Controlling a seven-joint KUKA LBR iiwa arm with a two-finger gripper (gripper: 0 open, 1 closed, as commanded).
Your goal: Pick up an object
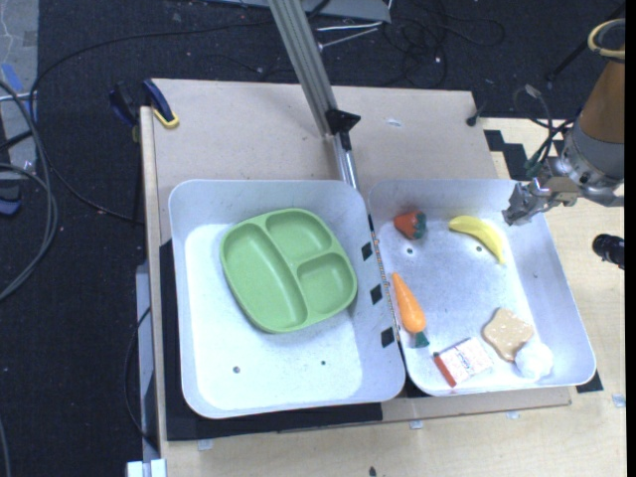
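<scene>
While hand (521, 207) hangs over right bin (566, 296) rim beside banana (479, 235), grip unclear; nothing picked yet.

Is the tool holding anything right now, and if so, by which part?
Nothing is held. The tool sits at the right bin's far right rim, apart from the banana, the nearest item, with nothing between its tips.
</scene>
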